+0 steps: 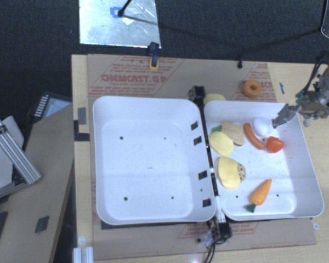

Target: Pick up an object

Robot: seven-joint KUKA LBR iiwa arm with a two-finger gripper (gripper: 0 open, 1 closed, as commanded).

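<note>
The right bin (304, 171) holds several toy foods. A white egg (260, 126) lies by its far side, with an orange sausage (254, 136) and a red pepper (274, 144) right beside it. Further left sit a beige slice (233, 132) and a yellow potato (221, 143). A larger yellow piece (228, 171) touches a small cookie (240, 171), and a carrot (261, 192) lies near the front. My gripper (279, 119) comes in from the right and hovers just right of the egg, above the pepper.
The left bin (107, 114) stands beside the right one. A donut (253, 88) rests on the cardboard behind the right bin, and a yellow item (214, 98) sits at that bin's far left corner. A blue-yellow clamp (153, 56) is at the back edge.
</note>
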